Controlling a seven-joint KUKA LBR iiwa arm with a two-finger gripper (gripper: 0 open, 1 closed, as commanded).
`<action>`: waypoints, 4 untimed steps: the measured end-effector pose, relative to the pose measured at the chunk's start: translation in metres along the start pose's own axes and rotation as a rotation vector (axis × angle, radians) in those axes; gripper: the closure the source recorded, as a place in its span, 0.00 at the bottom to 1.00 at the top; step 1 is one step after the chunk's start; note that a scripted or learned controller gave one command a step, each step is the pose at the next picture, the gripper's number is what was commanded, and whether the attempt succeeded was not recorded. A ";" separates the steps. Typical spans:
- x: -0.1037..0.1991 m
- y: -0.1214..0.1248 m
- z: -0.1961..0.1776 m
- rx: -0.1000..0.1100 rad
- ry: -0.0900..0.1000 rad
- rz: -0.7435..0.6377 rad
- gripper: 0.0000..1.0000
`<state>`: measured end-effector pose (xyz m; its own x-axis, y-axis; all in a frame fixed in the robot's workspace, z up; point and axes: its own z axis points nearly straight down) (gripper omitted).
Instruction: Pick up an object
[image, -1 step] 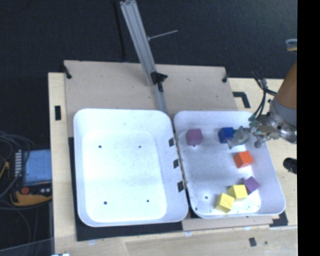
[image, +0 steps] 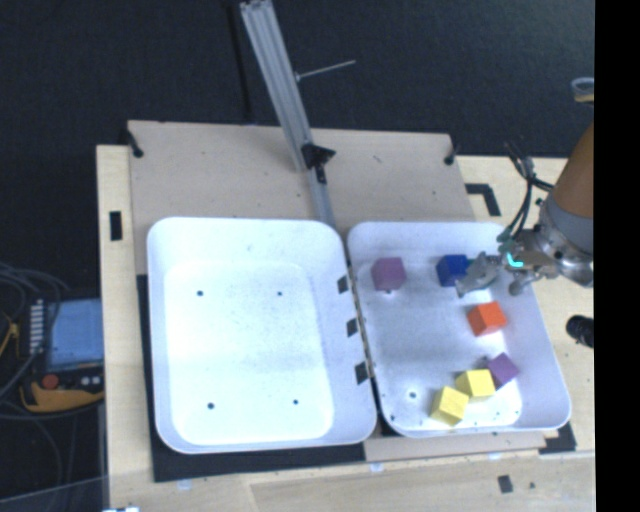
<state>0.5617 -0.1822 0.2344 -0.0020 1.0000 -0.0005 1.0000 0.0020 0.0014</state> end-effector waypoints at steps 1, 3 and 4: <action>0.002 -0.008 0.060 0.006 0.001 0.002 0.00; -0.002 -0.005 0.110 -0.025 -0.008 0.004 0.00; -0.003 -0.008 0.104 -0.016 -0.006 0.011 1.00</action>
<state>0.5535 -0.1848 0.1299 0.0093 0.9999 -0.0065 0.9998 -0.0092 0.0177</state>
